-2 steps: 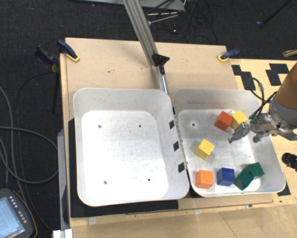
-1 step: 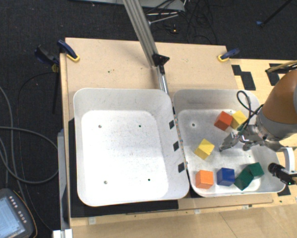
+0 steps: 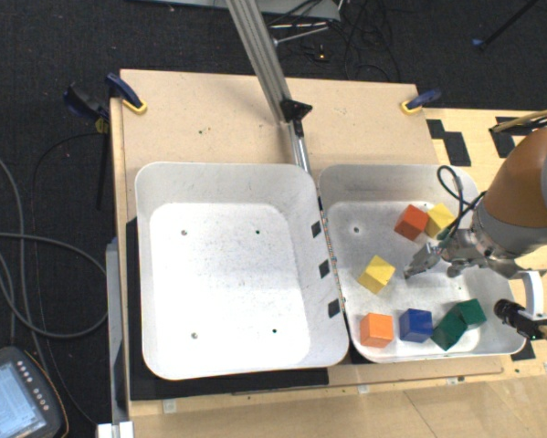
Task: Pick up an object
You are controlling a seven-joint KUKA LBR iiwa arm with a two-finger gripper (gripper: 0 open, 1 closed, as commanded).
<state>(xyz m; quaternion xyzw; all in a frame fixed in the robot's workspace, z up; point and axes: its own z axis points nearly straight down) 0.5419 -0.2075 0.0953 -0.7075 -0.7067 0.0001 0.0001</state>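
Tool [image 3: 422, 261] hangs over right bin [image 3: 346, 199] beside yellow cube [image 3: 378, 274].

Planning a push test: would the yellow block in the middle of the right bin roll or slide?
The yellow block looks flat-faced and cube-like, so it would probably slide, not roll. It seems rigid. It sits apart from its neighbours, so a push likely moves it alone.

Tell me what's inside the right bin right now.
The right bin holds six blocks: red, yellow, another yellow, orange, blue and green. The gripper reaches in; the arm covers the bin's right side, so anything beneath is hidden.
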